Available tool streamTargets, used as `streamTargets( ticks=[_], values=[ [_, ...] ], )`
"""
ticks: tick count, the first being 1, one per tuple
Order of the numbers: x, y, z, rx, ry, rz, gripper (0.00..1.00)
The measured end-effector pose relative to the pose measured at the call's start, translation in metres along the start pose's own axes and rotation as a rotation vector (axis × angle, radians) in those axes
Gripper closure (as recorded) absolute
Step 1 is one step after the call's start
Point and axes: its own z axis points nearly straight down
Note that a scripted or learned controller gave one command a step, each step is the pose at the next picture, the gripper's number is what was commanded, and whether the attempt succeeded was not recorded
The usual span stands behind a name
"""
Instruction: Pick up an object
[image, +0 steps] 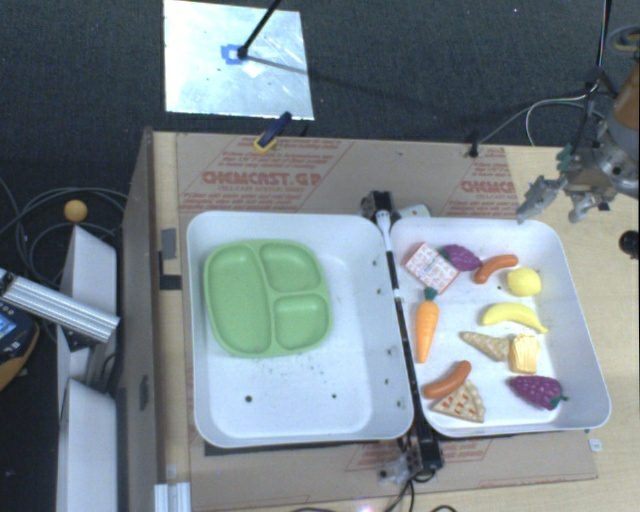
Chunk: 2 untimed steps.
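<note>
the grey two-finger hand (560, 203) hangs with fingers spread apart, holding nothing, just past the far rim of the right shallow white bin (578, 300), where plastic toy foods like the yellow banana (513, 317) lie.

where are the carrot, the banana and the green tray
carrot (426, 330), camera view, middle of its orange body
banana (513, 317), camera view, middle of its curve
green tray (236, 292), camera view, floor of its large left compartment
</note>
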Motion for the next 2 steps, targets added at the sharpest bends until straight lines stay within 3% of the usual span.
streamTargets(
  ticks=[1, 2],
  values=[
    [0.002, -0.017, 0.172, 0.000, 0.000, 0.001, 0.00],
    [0.006, -0.071, 0.172, 0.002, 0.000, 0.002, 0.00]
  ],
)
